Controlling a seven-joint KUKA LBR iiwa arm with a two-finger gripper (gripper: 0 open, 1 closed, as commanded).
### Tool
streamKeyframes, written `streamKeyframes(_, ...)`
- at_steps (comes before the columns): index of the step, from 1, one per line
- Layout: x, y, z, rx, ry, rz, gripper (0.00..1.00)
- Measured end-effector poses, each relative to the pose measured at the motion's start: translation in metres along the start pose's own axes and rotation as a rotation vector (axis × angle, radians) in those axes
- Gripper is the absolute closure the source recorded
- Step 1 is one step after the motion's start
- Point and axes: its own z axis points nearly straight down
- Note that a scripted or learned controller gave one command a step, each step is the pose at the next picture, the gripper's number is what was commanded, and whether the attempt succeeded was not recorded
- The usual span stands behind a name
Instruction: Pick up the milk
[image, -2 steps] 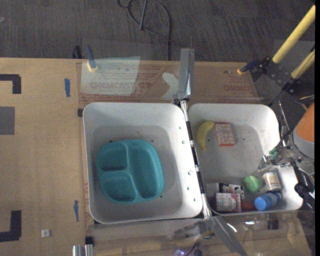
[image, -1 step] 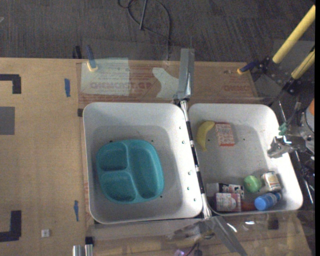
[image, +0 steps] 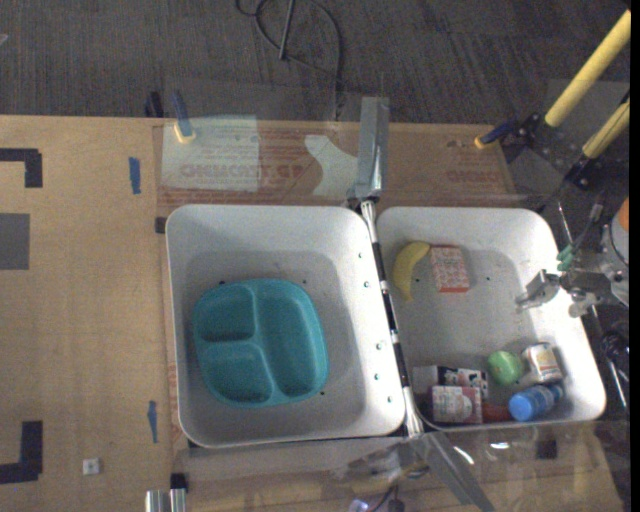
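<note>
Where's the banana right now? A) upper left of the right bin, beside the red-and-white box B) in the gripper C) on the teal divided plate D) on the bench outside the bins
A: the banana lies in the right bin, just left of the red-and-white box.

The pale wooden desk looks matt with a faint grain. Both shallow white plastic bins have smooth, slightly glossy walls. The teal divided plastic plate is smooth with a soft sheen. The small blue plastic bottle shines. The bare-metal tool gleams dully. The small printed cardboard carton looks matt.
</note>
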Motion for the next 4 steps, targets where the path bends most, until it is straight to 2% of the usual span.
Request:
streamKeyframes(1,-0.002,-0.008,0.102,0.003,0.022,0.573,0.00)
streamKeyframes(2,-0.009,0.015,-0.214,0.002,0.000,0.648,0.00)
streamKeyframes(3,0.016,0.003,-0.219,0.006,0.000,0.791,0.00)
streamKeyframes(4,-0.009,-0.017,-0.050,0.005,0.001,0.840,0.00)
